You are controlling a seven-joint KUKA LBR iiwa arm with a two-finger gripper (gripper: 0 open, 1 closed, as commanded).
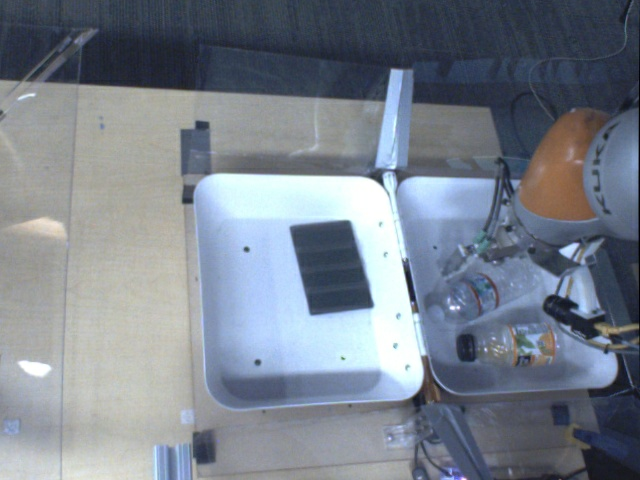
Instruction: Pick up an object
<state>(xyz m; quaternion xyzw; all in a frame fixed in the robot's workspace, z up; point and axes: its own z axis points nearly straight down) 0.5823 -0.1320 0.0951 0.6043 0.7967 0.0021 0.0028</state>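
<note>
Take the right bin (440, 203) as your landmark. Nearest you, along its front wall, a clear bottle with a black cap and yellow label (508, 346) lies on its side. Just behind it, toward the middle of that bin, a second clear bottle with a red-and-blue label (470, 296) lies tilted. Directly behind this one, the gripper (490, 250) sits low in the bin; you cannot tell how its claw stands. Left of the right bin, the left bin (230, 268) holds a dark ridged pad (331, 266).
</note>
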